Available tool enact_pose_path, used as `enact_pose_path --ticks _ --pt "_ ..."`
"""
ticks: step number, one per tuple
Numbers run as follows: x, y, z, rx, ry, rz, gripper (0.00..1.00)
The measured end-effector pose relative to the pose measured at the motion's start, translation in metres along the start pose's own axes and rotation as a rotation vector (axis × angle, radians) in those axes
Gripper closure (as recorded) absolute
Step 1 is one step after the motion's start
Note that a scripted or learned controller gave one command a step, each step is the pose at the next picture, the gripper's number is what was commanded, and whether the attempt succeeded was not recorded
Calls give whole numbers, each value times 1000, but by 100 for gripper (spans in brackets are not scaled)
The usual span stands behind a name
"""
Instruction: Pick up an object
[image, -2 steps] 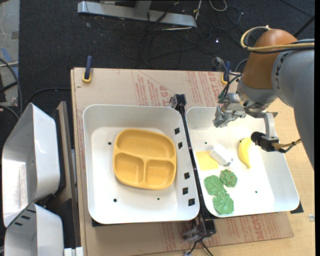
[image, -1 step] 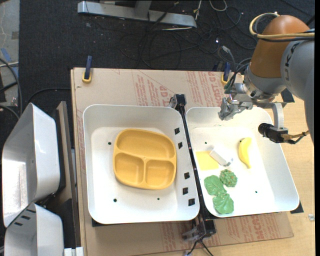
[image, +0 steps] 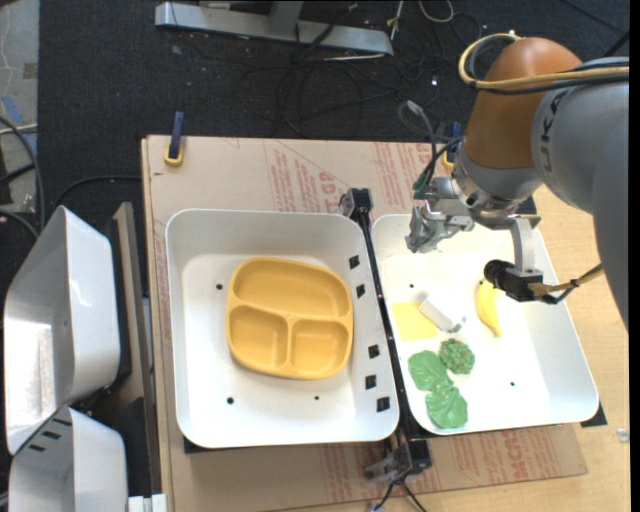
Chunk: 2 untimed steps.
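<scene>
The end effector (image: 428, 232) hangs at the right bin's (image: 570, 345) upper left; its grip state I cannot tell. The banana (image: 487, 309) lies lower right, long axis roughly vertical.

Left bin (image: 190, 300): we see a yellow divided tray (image: 290, 317) lying flat in it
Right bin (image: 560, 370): we find a banana (image: 487, 308); a yellow square (image: 411, 321); a small white piece (image: 437, 314); green leafy items (image: 440, 380)
Gripper (image: 428, 232): we see it over the right bin's far left corner; nothing visible between its fingers
Arm (image: 520, 100): grey with orange band, entering from the right
</scene>
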<state>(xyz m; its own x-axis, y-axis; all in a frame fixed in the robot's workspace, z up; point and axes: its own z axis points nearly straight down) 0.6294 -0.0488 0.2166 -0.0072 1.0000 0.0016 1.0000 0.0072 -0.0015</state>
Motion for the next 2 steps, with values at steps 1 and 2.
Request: enact_pose_path --ticks 1,2 --pt "54 -23 4 2 0 0 100" --pt "92 -55 5 2 -1 1 100"
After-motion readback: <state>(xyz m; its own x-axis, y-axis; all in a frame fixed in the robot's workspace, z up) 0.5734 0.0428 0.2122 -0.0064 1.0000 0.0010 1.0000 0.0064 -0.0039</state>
